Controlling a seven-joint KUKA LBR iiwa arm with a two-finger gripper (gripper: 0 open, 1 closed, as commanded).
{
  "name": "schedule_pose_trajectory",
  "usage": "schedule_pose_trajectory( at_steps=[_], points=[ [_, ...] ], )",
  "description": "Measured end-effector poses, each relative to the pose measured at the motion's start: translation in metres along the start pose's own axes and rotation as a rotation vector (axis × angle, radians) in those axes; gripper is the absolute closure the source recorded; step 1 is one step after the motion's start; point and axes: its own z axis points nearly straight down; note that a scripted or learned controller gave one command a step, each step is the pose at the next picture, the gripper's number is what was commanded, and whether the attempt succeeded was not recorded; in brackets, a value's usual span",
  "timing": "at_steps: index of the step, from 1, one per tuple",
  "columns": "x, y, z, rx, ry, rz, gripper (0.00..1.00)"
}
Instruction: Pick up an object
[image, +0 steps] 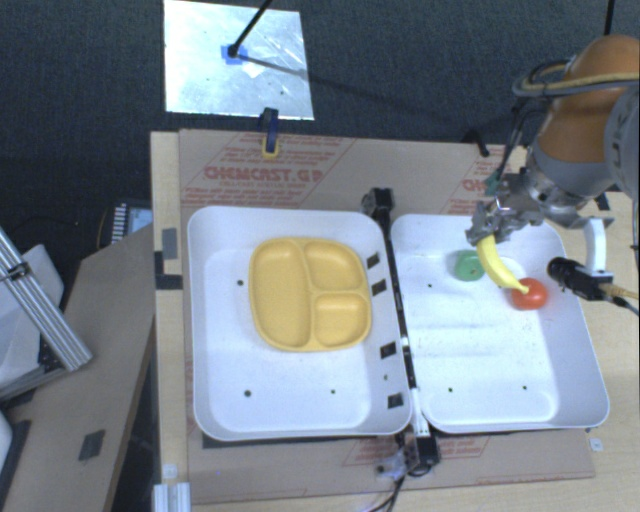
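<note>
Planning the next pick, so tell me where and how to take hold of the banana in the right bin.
Grip the banana across its narrow middle, coming straight down from above. It lies flat and slanted, its lower end by the orange-red piece, the green piece to its left. Close across the curve, not along it; the middle seems clearest.

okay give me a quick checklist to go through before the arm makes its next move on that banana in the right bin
1. Gripper over the target: ok. It sits at the upper end of the banana.
2. Banana between the fingers: cannot tell. The contact is too small to read.
3. Neighbours apart from the banana: not ok. The green object lies at its left side and the red object at its lower end.
4. Banana inside the right bin: ok.
5. Drop spot ready: ok. The yellow divided tray lies flat in the left bin.
</note>
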Motion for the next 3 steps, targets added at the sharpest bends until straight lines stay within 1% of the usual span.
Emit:
schedule_pose_trajectory(
  at_steps=[1,2,3],
  points=[
    [0.057,0.003,-0.008,0.0,0.001,-0.001,1.0],
    [0.102,0.012,0.001,0.0,0.0,0.0,1.0],
    [0.154,0.017,0.012,0.001,0.001,-0.001,1.0]
  ],
)
